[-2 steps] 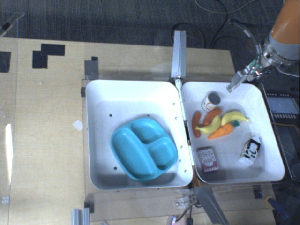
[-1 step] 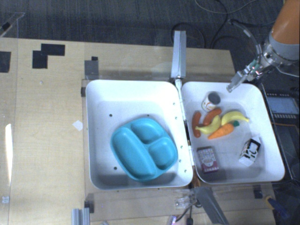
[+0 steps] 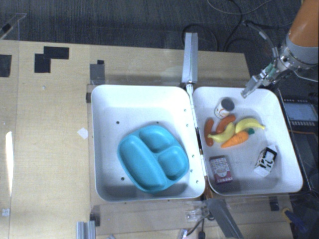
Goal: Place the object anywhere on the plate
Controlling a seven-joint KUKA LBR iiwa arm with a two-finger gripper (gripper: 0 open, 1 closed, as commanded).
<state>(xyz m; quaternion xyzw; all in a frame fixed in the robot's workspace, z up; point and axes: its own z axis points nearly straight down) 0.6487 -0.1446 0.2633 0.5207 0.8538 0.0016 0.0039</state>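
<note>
Tool [image 3: 250,88] sits over the right bin's [image 3: 289,183] back rim; can't tell how it's set. Blue plate [image 3: 152,157], glossy plastic with three sections, lies in the left bin [image 3: 102,133]. Right bin has a small can [image 3: 224,106], bananas [image 3: 244,126], a carrot [image 3: 234,140], a dark packet [image 3: 220,168] and a black-and-white carton [image 3: 265,161], print unreadable.

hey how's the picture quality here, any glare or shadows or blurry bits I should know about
Camera view: even overhead light; soft shadow under the blue plate on the left bin; bright glare streak at the far left edge; the gripper is slightly blurred; small items in the right bin, like the banana, look soft, labels unreadable.
</note>
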